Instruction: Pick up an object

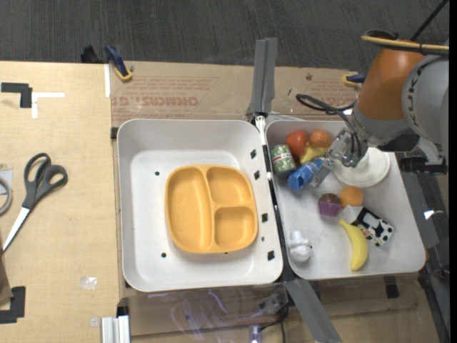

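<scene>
The right bin (404, 243) holds several small objects. A blue bottle (303, 176) lies next to a green can (283, 159), with a red tomato (297, 141) and an orange fruit (320, 138) behind them. Nearer the front are a purple cup (329, 205), an orange ball (351, 195), a banana (355, 244), a black-and-white block (375, 227) and a small white object (299, 247). My gripper (335, 159) hangs over the back of this bin, just right of the blue bottle and beside a white dish (375, 170). I see nothing held in it.
The left bin (143, 213) holds a yellow divided plate (212, 208). Scissors (36, 184) lie on the wooden bench at far left. A grey post (264, 77) stands behind the gap between the bins. The arm's orange band (385, 84) looms over the right bin's back corner.
</scene>
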### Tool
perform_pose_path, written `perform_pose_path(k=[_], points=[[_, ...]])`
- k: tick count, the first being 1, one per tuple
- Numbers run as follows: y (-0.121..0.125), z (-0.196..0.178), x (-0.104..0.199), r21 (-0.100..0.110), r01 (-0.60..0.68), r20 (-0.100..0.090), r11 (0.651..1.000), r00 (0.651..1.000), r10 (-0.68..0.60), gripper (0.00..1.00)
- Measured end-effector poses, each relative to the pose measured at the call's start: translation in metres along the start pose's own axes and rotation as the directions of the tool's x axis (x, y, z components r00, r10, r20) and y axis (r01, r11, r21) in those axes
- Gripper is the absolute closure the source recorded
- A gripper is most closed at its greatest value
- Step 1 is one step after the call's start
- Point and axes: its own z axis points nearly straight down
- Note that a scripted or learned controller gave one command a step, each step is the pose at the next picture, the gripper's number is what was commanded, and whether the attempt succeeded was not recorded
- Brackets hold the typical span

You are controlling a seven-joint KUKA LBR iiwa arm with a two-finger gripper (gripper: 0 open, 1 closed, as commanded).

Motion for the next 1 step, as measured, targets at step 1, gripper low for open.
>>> perform_pose_path(k=[1], points=[[0.0221, 0.001, 0.0248, -0.008, -0.057, 0.013, 0.998, 0.998, 0.057, 0.0]])
